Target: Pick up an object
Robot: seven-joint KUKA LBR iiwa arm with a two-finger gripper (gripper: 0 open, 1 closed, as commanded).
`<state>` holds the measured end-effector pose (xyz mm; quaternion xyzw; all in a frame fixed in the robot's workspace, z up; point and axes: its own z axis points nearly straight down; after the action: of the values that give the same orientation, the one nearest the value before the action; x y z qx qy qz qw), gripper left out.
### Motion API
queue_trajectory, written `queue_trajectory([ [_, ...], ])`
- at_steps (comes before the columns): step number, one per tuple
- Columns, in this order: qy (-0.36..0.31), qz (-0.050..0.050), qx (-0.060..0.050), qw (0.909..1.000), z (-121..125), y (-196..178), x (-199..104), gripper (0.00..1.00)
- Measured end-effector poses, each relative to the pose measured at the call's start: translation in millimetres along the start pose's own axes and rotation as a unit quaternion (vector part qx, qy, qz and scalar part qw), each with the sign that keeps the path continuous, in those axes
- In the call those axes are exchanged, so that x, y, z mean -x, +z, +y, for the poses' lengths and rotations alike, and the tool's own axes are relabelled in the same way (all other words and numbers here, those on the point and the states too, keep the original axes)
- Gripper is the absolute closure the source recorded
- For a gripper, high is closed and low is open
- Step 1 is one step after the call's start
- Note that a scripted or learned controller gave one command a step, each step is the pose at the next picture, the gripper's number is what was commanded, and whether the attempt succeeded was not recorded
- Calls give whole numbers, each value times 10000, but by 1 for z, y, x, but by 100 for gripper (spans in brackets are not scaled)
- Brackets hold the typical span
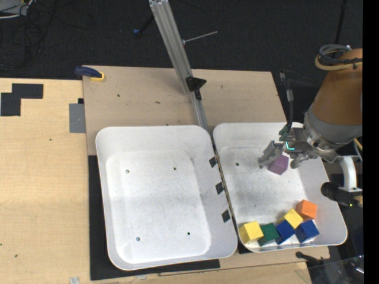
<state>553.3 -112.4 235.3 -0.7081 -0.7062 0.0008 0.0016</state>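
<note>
A purple block (278,165) hangs between the fingers of my gripper (280,158), above the upper middle of the right bin (254,194). The gripper is shut on it, and the block looks lifted a little off the bin floor. Down in the right bin's front corner lies a cluster of blocks: a yellow one (250,231), a green one (269,233), a blue one (285,231), another yellow one (293,218), a second blue one (307,230) and an orange one (307,208).
The left bin (157,197) sits beside the right one, with black clips (219,187) along the shared rim. A slanted aluminium rail (177,58) rises behind the bins. The arm's orange band (337,96) stands at the right.
</note>
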Motion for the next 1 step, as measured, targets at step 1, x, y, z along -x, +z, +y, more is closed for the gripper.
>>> queue_trajectory([
  [1, -5, 2, -25, 10000, 0, 44, -4, 0],
])
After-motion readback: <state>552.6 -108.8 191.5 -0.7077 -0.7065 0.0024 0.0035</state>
